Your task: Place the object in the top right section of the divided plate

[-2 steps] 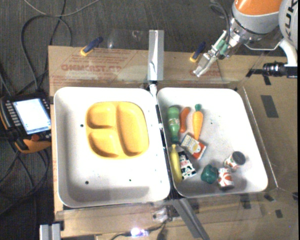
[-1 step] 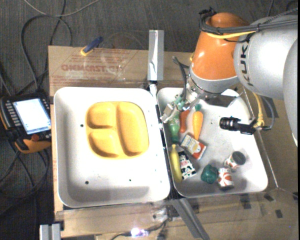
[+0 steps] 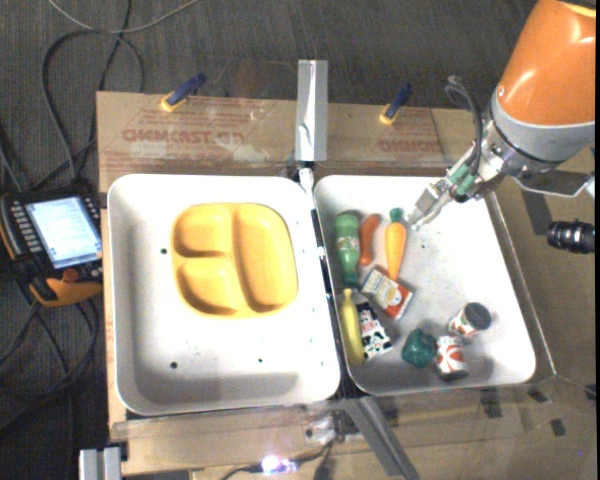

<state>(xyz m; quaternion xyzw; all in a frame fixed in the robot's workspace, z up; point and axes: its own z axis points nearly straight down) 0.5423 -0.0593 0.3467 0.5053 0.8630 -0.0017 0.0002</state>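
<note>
A yellow divided plate (image 3: 235,258) lies in the left bin (image 3: 150,358), with nothing in its sections. Several toy foods lie in the right bin (image 3: 500,298): a green bottle (image 3: 347,243), an orange carrot (image 3: 394,249), an orange-red piece (image 3: 369,239), a small juice carton (image 3: 388,293), a yellow banana (image 3: 351,328), a black-and-white cow-patterned carton (image 3: 374,333), a dark green piece (image 3: 418,348) and two red-and-white cans (image 3: 470,320). My gripper (image 3: 427,207) hangs over the right bin's upper part, just up and right of the carrot, with nothing visibly between its fingers.
A teach pendant (image 3: 52,233) lies left of the bins with cables on the floor. Cardboard with two blue-yellow clamps (image 3: 183,91) sits behind the bins. A metal divider (image 3: 310,118) stands between them at the back.
</note>
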